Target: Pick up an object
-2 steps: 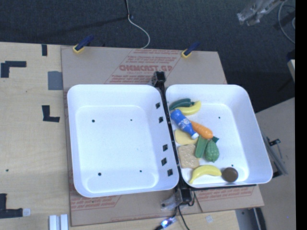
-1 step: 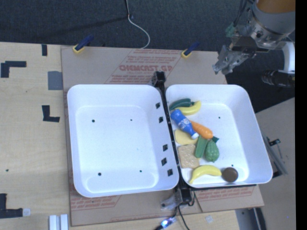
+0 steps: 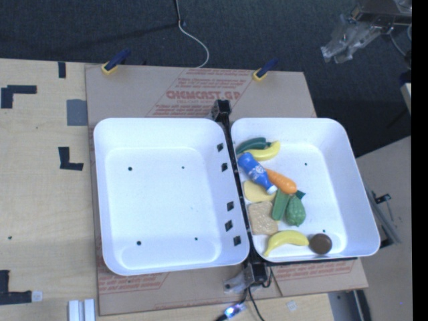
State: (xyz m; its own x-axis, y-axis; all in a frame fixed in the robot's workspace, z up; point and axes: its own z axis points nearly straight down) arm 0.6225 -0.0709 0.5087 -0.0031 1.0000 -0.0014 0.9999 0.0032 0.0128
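The right bin (image 3: 334, 179) holds several toy foods along its left side. A blue bottle (image 3: 256, 168) lies beside an orange carrot (image 3: 281, 180), with a small yellow banana (image 3: 265, 152) and a dark green piece (image 3: 251, 144) above them. Lower down are a green vegetable (image 3: 289, 208), a pale yellow piece (image 3: 255, 191), a tan cracker (image 3: 262, 219), a larger banana (image 3: 286, 240) and a brown ball (image 3: 321, 243). My gripper (image 3: 341, 47) hangs high at the top right, well away from the bins and above the dark floor.
The left bin (image 3: 160, 192) sits beside the right one, joined by a black divider (image 3: 231, 179). Both rest on a cardboard sheet (image 3: 200, 92) held by yellow and blue clamps. A white cable (image 3: 190, 39) runs along the floor behind.
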